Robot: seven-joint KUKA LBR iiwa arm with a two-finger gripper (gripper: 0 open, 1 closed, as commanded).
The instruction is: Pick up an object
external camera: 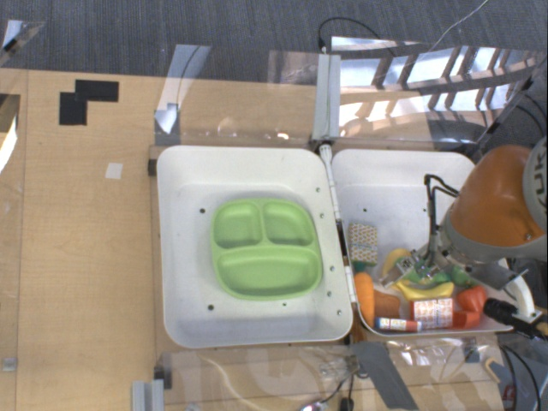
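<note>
In the right-hand bin (385, 178), the gripper (422, 270) is down among a heap of toy food at the near edge, the arm's orange band (488, 199) bulking above and behind it. Directly beneath the tool sits a banana (425, 288), which looks like the likeliest target; its long axis runs roughly left to right across the view, with a slight curve. Whether the tool is spread or closed, I cannot tell, since the wrist and clutter hide it.

Just to the gripper's left lies a carrot (366, 293), its length running front to back. In front of the gripper, toward the bin's near wall, a small labelled bottle (419, 317) lies on its side, left to right. A red piece (472, 300) sits on the far side of the banana, to the right.

To do this step well, the grasp should cross the banana's short width, centred along its length, and lift straight up so the neighbours touching it are not dragged. The green divided plate (265, 248) lies well apart in the other bin.
</note>
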